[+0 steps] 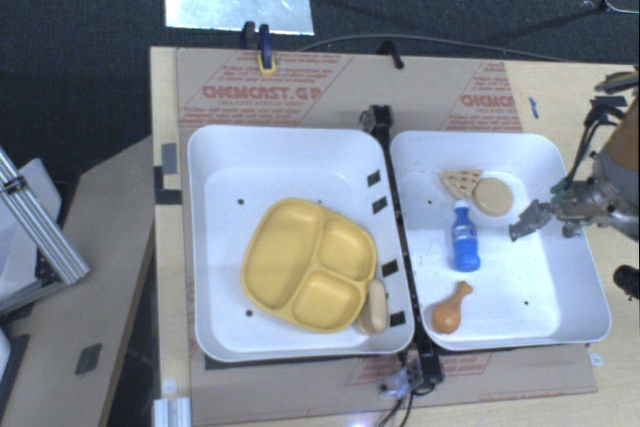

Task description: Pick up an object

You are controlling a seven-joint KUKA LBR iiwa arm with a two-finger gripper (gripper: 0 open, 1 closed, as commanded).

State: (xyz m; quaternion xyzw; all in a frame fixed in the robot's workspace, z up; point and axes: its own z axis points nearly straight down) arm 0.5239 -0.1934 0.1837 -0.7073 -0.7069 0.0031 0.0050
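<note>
Bins, rims and room around the end effector

We see two white bins side by side on the table [170, 335]. The left bin [220, 165] holds a yellow divided plate [305, 265], which takes up most of its floor; a pale bread roll [374, 307] lies just beside the plate's lower right corner, close to the rim shared with the other bin. Bare floor is left along the top and left walls.

The right bin [575, 300] holds four things. A blue bottle [465, 237] lies near the middle, a waffle-patterned wedge [460, 182] sits above it, touching a round tan disc on a white piece [494, 196], and an orange drumstick-shaped toy [449, 309] lies near the lower left corner. The right half of this floor is bare.

The end effector [527, 221] hangs over that right side, near the right rim and apart from the bottle and the disc. We cannot tell how wide it stands, and we see nothing held in it.
</note>
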